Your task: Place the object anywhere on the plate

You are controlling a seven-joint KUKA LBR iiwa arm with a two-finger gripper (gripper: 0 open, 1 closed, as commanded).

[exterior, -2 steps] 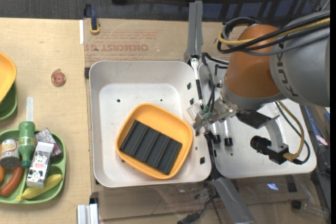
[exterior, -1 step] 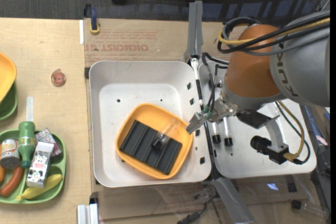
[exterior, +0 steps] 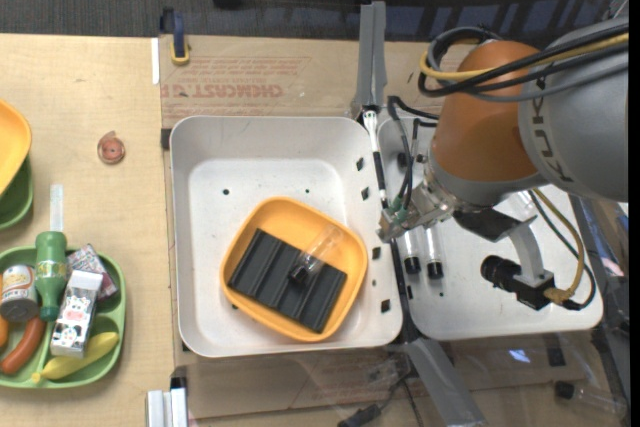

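A yellow plate (exterior: pixel 250 233) with rounded corners lies in the left bin (exterior: pixel 200 215), toward its front. A black ribbed rectangular object (exterior: pixel 270 277) rests flat on the plate. A small clear tube-like item with a dark end (exterior: pixel 314 253) lies across the black object's upper right part. My gripper (exterior: pixel 422 265) hangs over the left edge of the right bin (exterior: pixel 480 320), just right of the divider and well right of the plate. Its two dark-tipped fingers (exterior: pixel 410 263) stand apart with nothing between them.
On the wooden bench to the left, a green plate (exterior: pixel 110 340) holds toy foods, including a green bottle (exterior: pixel 50 270) and small cartons. A yellow bowl (exterior: pixel 10 150) sits at the far left edge, a small pink disc (exterior: pixel 112 149) near it. Cardboard (exterior: pixel 260 80) lies behind the bins.
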